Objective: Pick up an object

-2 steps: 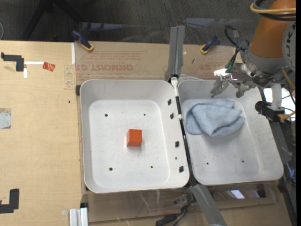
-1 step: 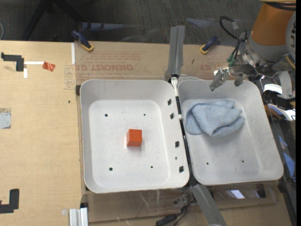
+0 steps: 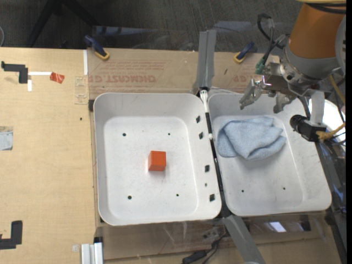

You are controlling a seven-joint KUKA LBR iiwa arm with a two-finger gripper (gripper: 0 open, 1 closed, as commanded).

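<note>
In the lower middle of the frame, the orange cube [image 3: 157,160] lies in the left bin [image 3: 110,147]. Higher, the grey cloth [image 3: 251,137] lies in the right bin [image 3: 308,191]. Above it, the gripper [image 3: 263,99] hangs released, holding nothing; descending there, it may pinch only a loose fold, which could slip

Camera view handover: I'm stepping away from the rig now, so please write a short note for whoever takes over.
Gripper: fingers spread open, nothing between them, hanging above the far edge of the right white bin.
Crumpled light-blue cloth: lying in the right bin, just in front of the gripper.
Small orange-red cube: resting near the middle of the left white bin.
Done: nothing picked up yet.
Left: lower onto an object, probably the cloth, close and lift.
</note>
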